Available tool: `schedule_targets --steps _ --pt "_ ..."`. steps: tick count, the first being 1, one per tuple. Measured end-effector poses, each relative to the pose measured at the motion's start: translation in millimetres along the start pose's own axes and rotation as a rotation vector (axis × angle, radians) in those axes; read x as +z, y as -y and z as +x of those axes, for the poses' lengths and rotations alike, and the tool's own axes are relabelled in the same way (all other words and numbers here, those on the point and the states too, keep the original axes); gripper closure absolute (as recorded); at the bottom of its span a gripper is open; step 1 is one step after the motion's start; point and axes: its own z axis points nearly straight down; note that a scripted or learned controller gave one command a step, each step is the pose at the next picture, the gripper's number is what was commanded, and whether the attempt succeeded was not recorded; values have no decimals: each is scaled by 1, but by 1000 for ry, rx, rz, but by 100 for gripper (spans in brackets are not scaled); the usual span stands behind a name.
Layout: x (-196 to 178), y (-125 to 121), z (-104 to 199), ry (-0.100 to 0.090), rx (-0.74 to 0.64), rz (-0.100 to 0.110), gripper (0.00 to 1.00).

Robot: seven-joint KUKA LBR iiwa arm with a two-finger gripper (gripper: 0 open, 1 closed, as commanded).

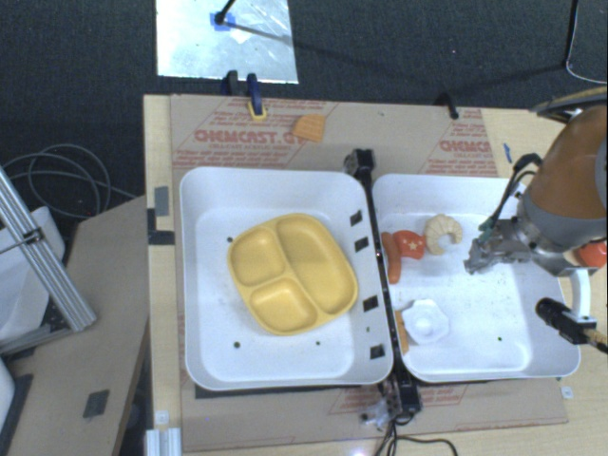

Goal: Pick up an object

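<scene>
Dark carpet surrounds a cardboard-topped bench (237,126) bearing two shallow white bins side by side. Nearest the camera, low in the right bin (475,350), a small white fried-egg toy (425,321) lies close to the divider. At about three o'clock in that bin the grey and orange arm (570,183) reaches in, and its gripper (484,255) hangs low over the bin floor; its tips are too dark and blurred for me to say how they stand, and nothing can be seen between them. The likeliest targets lie toward nine o'clock from the gripper: a beige croissant-shaped toy (443,232) just beside it, curved with its long axis running roughly left to right, then a red tomato-like piece (410,243), and an orange carrot-like stick (392,262) against the divider, its length running near to far. I judge the croissant the closest pick, needing a short shift toward nine o'clock. In the left bin (204,255) sits a yellow divided plate (290,272), well apart from the gripper. Farther off, an orange scrap (310,127) rests on the cardboard, and beyond it a silvery sheet (228,27) lies on the floor.
</scene>
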Motion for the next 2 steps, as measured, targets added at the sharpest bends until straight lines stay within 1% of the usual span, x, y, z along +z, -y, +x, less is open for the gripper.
schedule_targets --steps 1,2 --pt "-108 -2 54 -1 -13 -12 100" --pt "-23 59 49 -3 -2 8 100"
